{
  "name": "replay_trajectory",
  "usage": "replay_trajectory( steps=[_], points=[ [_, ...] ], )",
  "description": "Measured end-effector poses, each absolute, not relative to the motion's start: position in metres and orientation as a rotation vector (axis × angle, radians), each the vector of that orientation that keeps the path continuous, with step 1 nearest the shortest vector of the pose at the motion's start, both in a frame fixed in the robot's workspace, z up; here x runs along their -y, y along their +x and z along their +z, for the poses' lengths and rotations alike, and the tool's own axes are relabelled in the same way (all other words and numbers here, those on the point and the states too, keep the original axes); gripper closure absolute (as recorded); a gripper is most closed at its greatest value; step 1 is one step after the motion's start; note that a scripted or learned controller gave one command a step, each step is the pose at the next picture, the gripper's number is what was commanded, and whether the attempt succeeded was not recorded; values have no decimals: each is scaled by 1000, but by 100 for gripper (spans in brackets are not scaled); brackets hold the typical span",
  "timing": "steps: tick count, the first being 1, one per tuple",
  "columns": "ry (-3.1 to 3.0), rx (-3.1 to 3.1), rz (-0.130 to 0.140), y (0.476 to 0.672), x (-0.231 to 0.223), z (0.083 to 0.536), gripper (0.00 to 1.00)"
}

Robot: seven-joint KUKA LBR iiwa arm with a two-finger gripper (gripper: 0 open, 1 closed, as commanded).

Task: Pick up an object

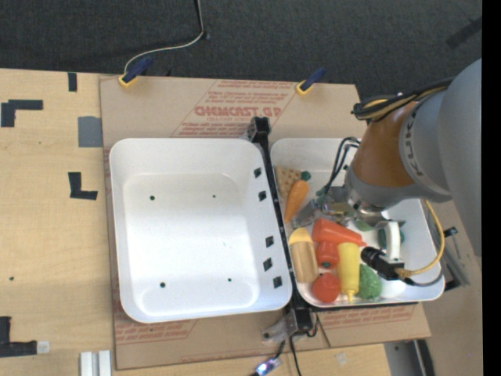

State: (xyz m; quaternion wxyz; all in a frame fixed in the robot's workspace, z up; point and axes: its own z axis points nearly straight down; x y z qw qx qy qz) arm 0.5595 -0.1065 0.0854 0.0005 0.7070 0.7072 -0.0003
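The right bin (429, 233) holds a pile of toy food: an orange carrot (296, 198), a red pepper (337, 232), a yellow piece (347, 266), a tan cylinder (303, 258), a red tomato (326, 288) and a green piece (369, 284). My gripper (338, 208) is low in this bin, under the orange-banded wrist (382, 159). It sits just above the red pepper and to the right of the carrot. The wrist hides most of the gripper and whatever may be in it.
The left bin (188, 225) lies beside the right one, with a black divider (270, 202) between them. A tan waffle-like piece (286, 180) lies at the right bin's back left corner. A black and yellow cable (407, 269) loops over its right side.
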Motion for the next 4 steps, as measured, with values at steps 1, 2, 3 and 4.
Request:
replay_trajectory(
  steps=[1,2,3,4],
  points=[
    [2217,-2222,1,609,106,85,0],
    [2223,-2226,-12,667,98,82,0],
    [2222,-2221,-5,666,33,152,0],
    [2218,-2230,-2,590,-24,186,0]
  ],
)
